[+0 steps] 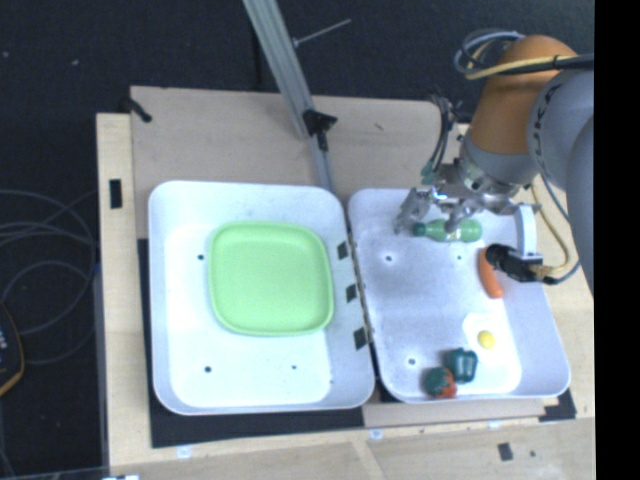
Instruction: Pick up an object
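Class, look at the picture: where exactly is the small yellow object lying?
The small yellow object lies in the right bin, toward its near right corner, below the orange object and just above the green-and-red objects.

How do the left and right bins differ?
The shallow white left bin holds one flat, square pale green plate; the shallow white right bin holds several small scattered objects. The gripper is over the right bin, not the left. Both are rounded-corner trays, side by side.

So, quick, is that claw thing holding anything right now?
Gripper: low over the right bin, right at a green object; a hold on it cannot be told.
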Robot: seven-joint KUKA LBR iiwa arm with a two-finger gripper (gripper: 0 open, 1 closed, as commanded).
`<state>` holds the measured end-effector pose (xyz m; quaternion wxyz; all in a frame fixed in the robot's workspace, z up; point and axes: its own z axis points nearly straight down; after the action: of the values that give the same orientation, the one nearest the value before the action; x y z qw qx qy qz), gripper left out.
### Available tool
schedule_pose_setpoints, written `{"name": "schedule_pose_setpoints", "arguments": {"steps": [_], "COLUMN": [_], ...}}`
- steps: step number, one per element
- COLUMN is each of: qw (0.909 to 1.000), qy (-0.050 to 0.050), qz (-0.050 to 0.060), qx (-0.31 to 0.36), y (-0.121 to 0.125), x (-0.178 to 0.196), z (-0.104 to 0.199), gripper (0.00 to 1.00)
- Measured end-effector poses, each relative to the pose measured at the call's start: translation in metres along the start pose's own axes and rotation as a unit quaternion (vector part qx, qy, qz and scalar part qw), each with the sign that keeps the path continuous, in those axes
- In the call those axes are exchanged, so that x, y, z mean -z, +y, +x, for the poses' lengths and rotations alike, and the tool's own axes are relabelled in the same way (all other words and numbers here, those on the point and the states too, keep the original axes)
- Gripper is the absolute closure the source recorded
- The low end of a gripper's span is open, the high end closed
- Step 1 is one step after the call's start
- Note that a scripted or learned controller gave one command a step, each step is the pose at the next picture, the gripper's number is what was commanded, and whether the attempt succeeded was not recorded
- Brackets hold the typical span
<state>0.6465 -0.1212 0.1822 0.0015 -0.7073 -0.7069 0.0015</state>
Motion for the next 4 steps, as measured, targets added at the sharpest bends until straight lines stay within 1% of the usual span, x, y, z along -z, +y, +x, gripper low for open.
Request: {"name": "schedule_pose_setpoints", "arguments": {"steps": [1, 2, 3, 4], "qw": [1.0, 1.0, 1.0, 1.0], "qy": [0.0, 0.0, 0.0, 0.0], "qz": [0.0, -0.003, -0.005, -0.004], "qx": [0.0, -0.001, 0.0, 0.0], "y": [0.005, 0.007, 0.012, 0.012], "x": [-0.059, -0.045, 0.018, 0.048], "z": [-0.005, -0.005, -0.004, -0.005], "gripper": [0.0, 1.0, 1.0, 1.0]}}
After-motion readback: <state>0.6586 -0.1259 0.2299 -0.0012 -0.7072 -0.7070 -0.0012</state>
